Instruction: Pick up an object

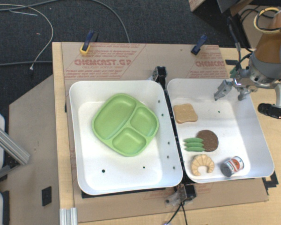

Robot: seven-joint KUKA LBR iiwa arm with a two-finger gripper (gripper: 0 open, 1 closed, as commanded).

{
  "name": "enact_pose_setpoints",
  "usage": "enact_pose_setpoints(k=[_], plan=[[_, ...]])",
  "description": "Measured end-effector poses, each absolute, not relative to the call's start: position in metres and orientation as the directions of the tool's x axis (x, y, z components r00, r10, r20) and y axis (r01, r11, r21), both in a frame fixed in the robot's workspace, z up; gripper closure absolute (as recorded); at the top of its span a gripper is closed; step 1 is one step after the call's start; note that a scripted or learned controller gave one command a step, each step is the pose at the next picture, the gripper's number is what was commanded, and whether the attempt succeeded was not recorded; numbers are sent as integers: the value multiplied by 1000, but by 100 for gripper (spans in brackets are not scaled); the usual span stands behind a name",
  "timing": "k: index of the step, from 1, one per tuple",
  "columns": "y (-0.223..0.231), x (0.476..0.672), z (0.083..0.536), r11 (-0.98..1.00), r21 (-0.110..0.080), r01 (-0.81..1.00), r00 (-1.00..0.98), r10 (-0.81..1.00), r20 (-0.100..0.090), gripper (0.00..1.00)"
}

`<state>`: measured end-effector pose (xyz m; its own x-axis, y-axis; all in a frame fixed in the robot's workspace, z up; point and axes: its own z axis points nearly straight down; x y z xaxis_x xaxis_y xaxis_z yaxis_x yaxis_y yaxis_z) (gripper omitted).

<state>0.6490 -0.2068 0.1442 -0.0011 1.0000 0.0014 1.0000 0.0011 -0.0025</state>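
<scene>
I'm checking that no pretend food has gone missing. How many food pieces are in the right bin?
5. Toast near the left wall; green beans touching a brown patty; a croissant and a can at the front.

A single fixed camera looks down at a slant from above the bench, far enough back to take in both white bins. The pincer sits toward its upper right, with both bins spread leftward and below it.
</scene>
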Motion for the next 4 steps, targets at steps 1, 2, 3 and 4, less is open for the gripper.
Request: enact_pose_setpoints(k=[1,2,3,4], plan=[[-206,649,92,2,-5,1000,-2,1000,2,0],[-206,651,107,3,1,1000,-3,1000,-1,100],[-201,644,158,1,5,1000,-1,1000,-2,100],[-198,642,223,2,7,1000,-2,1000,-2,100]])
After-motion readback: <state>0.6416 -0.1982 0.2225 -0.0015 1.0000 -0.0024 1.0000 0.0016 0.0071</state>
